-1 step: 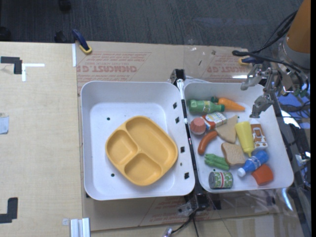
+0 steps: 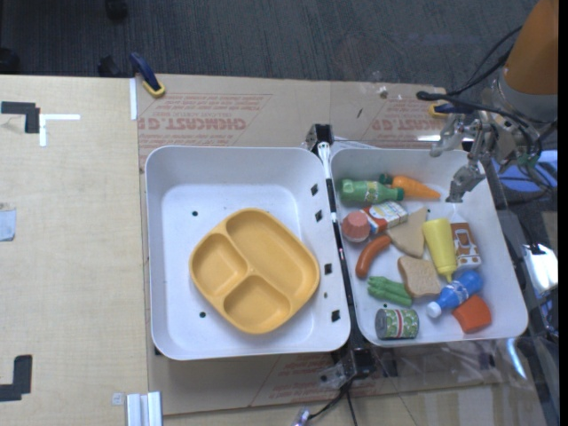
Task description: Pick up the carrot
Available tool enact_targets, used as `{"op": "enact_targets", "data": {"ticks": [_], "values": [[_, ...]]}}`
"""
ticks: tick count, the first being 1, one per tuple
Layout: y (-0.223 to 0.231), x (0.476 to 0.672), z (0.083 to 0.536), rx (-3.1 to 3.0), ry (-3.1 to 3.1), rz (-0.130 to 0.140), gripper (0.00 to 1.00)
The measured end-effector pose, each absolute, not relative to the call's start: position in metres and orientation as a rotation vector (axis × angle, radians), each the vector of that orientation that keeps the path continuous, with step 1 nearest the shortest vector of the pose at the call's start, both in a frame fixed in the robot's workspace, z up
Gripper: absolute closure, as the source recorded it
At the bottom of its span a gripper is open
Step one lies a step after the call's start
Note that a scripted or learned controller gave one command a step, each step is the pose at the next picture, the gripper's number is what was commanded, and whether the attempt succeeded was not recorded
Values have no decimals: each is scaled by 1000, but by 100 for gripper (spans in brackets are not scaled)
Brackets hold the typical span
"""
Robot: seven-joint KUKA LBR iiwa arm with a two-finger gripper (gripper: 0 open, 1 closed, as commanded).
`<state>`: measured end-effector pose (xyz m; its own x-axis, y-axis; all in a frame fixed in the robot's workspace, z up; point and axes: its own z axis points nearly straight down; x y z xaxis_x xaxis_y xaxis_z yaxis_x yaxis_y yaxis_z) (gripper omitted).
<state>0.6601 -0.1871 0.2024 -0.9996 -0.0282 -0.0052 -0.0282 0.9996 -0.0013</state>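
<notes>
A light wooden desk (image 2: 62, 264) is seen, with brown cardboard (image 2: 231, 118) laid under two white bins. Dark carpet (image 2: 293, 16) is seen past the far edge of the desk. A yellow plate (image 2: 255, 270) with three parts is set in the left bin (image 2: 169, 193). The right bin (image 2: 504, 264) is packed with toy food. The carrot (image 2: 415, 186) is laid near the far edge of that bin, just beside a green bottle (image 2: 368, 190). The gripper (image 2: 461, 187) is hung over the far right corner, near the carrot's tip. How wide it is cannot be told.
</notes>
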Motion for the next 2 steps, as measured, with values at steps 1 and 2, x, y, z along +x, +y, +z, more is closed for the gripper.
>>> {"op": "enact_targets", "data": {"ticks": [1, 2], "values": [[-219, 661, 94, 312, 3120, -1, 0], [-182, 655, 94, 375, 3113, -1, 0]]}}
